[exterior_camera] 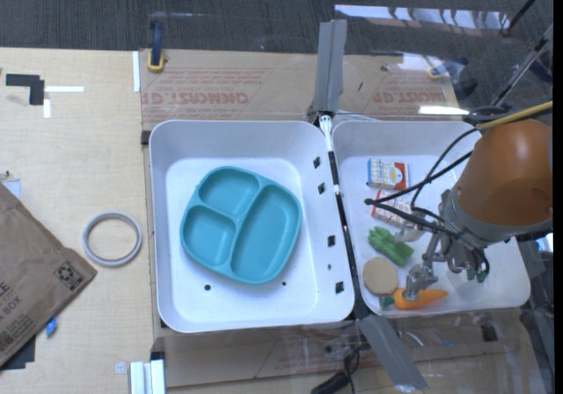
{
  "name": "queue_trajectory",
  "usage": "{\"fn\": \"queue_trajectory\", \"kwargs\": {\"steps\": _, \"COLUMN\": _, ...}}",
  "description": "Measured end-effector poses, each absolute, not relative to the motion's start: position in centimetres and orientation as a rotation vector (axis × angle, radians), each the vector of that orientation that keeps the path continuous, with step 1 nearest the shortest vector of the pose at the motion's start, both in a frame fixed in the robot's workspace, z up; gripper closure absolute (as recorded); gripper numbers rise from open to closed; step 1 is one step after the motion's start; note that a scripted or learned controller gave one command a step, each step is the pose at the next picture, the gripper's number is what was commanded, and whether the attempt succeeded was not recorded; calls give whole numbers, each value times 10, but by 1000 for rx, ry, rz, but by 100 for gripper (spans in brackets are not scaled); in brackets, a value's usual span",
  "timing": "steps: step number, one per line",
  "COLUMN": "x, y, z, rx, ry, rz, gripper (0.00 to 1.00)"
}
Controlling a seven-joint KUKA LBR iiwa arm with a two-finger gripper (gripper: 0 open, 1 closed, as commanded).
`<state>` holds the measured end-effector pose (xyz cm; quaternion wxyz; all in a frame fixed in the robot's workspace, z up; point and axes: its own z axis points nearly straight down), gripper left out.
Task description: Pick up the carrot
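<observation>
**A:** Where does the carrot (pixel 422 297) lie?

**B:** In the right-hand bin (pixel 515 295), close against its front wall and near the front edge of the worktop. It lies roughly flat, long axis running left to right. Just to its left is a tan round disc (pixel 381 276), and behind that a green vegetable piece (pixel 390 244). A small printed packet (pixel 387 174) sits toward the back of the same bin.

**B:** The gripper (pixel 420 276) hangs directly above the carrot's left end.

**A:** How would you expect it to handle?

**B:** It looks like a small toy, so my guess is light, stiff and rather smooth; it could roll or skid if pinched off-centre. I'd take it across the thick middle, jaws closing over its narrow width. The bin wall just in front leaves little room on that side.

**A:** And the jaws, apart or together?

**B:** I cannot tell. The tips are small, tangled with cables (pixel 413 199) and blurred against the carrot. Nothing is visibly lifted.

**A:** What else is unclear?

**B:** The arm's orange bulk (pixel 515 174) covers the bin's right portion. The left bin (pixel 167 234) holds a teal divided plate (pixel 240 223).
</observation>
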<state>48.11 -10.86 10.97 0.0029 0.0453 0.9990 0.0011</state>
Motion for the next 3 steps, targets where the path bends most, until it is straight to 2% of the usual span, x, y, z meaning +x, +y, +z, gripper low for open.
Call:
{"fn": "queue_trajectory", "kwargs": {"steps": 1, "x": 480, "y": -113, "z": 100, "rx": 820, "ry": 3028, "rz": 3, "gripper": 0}}
{"fn": "queue_trajectory", "kwargs": {"steps": 2, "x": 479, "y": -120, "z": 168, "rx": 952, "ry": 2996, "rz": 0, "gripper": 0}}
{"fn": "queue_trajectory", "kwargs": {"steps": 3, "x": 480, "y": -119, "z": 129, "rx": 861, "ry": 3027, "rz": 0, "gripper": 0}}
